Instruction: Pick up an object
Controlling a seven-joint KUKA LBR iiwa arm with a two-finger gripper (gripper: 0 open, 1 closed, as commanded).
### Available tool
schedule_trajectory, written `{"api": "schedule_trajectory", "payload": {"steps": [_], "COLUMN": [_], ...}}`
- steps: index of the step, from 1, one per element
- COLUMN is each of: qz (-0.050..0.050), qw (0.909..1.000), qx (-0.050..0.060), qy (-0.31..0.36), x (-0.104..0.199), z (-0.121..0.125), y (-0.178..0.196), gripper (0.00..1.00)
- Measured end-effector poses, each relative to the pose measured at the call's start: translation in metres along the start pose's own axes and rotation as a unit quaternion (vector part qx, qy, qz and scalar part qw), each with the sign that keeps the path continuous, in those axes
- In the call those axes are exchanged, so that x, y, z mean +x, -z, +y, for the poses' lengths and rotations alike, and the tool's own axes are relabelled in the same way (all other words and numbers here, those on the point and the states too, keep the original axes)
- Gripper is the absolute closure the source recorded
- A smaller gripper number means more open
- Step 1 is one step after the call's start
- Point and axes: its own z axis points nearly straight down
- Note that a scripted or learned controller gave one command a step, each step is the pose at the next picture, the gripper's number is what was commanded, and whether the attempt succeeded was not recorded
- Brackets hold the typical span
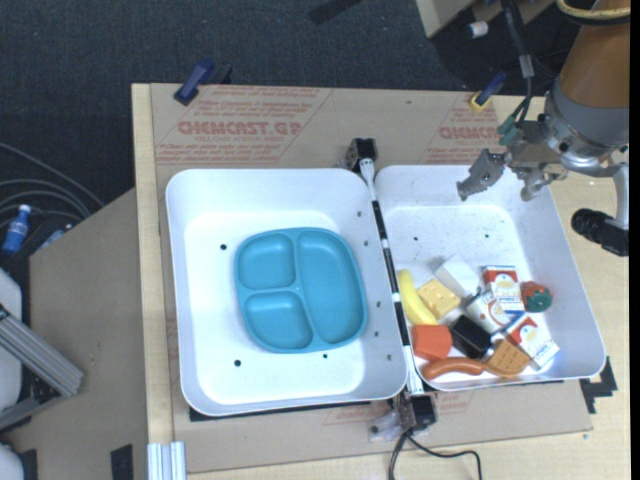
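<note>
- The bench (pixel 300 118) is a pale board with a brown sheet on top, and red print reading "CHEMCAST GP" shows on that sheet well to the left of the gripper (pixel 503 180) and again, partly covered, just behind it.
- Dark carpet (pixel 200 18) lies beyond the bench, far up and left of the gripper; loose cables (pixel 40 183) trail over it at the far left.
- A blue clamp (pixel 193 81) sits on the bench's back edge far to the gripper's left, and a smaller blue and yellow clip (pixel 488 91) sits just behind the gripper.
- The left bin (pixel 190 268) holds a blue sectioned plate (pixel 299 289), well to the gripper's left and nearer the camera.
- The gripper hangs over the back of the right bin (pixel 572 268), above bare white floor, holding nothing; its two fingers are spread apart.
- The arm (pixel 595 78) enters from the right, its orange band above the grey wrist, the gripper pointing down and to the left.
- The objects to pick lie in a heap below the gripper toward the front: a banana (pixel 412 297), a yellow cheese block (pixel 438 297), a white block (pixel 455 272), an orange block (pixel 433 342), a black piece (pixel 470 336), small printed cartons (pixel 500 288) whose writing is too small to read, and a round red and green item (pixel 537 295).
</note>
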Motion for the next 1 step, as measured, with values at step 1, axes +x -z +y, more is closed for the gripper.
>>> {"api": "schedule_trajectory", "payload": {"steps": [1], "qz": [-0.001], "qw": [1.0], "qx": [-0.001], "qy": [0.0], "x": [-0.0618], "z": [-0.0169], "y": [-0.1539], "gripper": [0.0]}}
